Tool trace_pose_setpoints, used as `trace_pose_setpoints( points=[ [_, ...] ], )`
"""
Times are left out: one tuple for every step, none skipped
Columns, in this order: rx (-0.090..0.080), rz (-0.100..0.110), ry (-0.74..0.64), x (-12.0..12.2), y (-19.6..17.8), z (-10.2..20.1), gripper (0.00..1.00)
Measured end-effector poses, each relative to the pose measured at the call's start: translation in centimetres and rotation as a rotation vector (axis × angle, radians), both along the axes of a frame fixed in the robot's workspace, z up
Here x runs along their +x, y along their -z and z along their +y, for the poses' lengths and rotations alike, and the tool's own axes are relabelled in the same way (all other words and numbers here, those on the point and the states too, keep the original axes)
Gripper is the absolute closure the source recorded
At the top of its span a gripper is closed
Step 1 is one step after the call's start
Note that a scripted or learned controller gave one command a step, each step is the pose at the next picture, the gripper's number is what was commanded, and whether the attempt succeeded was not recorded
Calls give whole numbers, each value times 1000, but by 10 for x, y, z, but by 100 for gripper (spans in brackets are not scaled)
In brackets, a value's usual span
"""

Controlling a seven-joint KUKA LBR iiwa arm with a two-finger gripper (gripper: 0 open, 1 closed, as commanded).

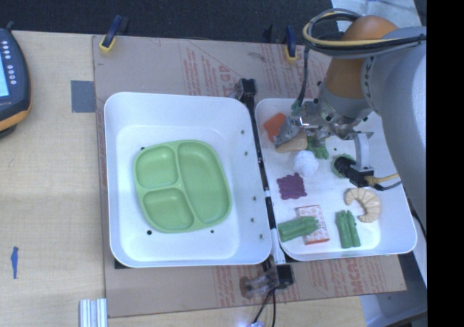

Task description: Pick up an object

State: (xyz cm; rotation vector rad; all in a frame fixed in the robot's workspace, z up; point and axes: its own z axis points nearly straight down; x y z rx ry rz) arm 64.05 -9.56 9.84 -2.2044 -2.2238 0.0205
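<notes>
Grey arm with orange band [348, 75] over right bin [395, 242], hand [308, 130] low at its far left corner, beside orange piece [274, 125] and tan piece [291, 143], white lump [307, 164], purple grapes [291, 186], croissant [365, 203], green divided plate [181, 186] in left bin [123, 173].

green divided tray [182, 186] in left bin [116, 173], teach pendant [11, 79] at left edge, blue clamps [111, 33]
</notes>
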Motion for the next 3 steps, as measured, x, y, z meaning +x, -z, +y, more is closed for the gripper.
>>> trace_pose_setpoints(
  points=[
    [4, 29, -2, 10, 4, -2, 0],
    [2, 25, -5, 10, -7, -2, 100],
    [4, -19, 0, -25, -100, 53, 100]
  ],
)
